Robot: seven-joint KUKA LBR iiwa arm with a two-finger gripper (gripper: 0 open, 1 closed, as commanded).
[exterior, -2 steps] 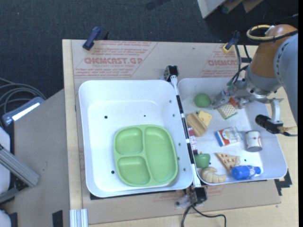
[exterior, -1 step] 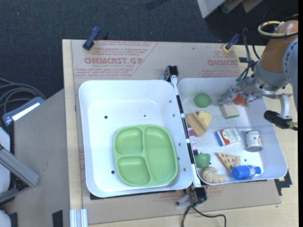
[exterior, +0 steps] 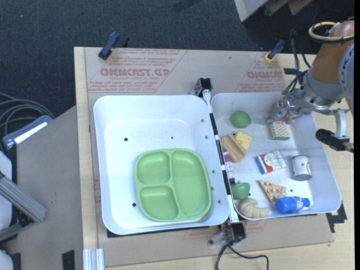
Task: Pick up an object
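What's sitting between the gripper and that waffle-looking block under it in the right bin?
Nothing visible. The gripper hangs at the far end of the right bin, directly over the waffle block. The nearest neighbours, the green ball and the cheese wedge, lie off to the side.

One fixed camera, high above the bench (exterior: 140, 66), looking down at a slant and set far enough back to take in both white bins: left bin (exterior: 112, 128) mid-frame, right bin (exterior: 320, 167) toward the right edge. The arm (exterior: 332, 66) enters from the right. Dark floor fills the top.
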